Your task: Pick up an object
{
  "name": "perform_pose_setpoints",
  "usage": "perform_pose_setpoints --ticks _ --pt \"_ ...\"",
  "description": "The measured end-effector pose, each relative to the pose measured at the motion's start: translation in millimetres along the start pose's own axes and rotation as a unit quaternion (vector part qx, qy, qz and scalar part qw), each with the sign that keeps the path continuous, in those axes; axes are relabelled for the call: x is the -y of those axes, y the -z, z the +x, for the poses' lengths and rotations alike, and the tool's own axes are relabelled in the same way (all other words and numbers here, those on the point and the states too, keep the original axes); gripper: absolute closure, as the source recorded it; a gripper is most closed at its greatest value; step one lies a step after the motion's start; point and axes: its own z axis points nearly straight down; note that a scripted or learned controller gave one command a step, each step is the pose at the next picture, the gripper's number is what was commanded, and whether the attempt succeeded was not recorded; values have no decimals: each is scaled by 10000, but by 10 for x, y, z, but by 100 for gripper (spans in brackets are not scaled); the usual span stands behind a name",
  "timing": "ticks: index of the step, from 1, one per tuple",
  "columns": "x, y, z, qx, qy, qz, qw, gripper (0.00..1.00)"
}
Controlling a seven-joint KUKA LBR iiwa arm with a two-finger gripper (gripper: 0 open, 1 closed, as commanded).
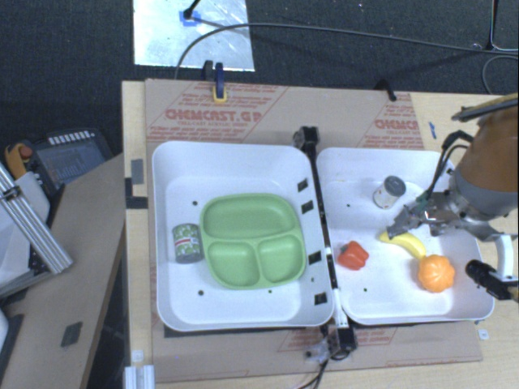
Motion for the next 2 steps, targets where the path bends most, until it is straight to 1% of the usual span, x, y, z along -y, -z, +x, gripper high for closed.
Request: perform_pose_setpoints --ticks 1,2 --pt "-27 -421 1 1 0 0 10000 0" --pt "-41 -293 -5 10 2 -24 10000 100"
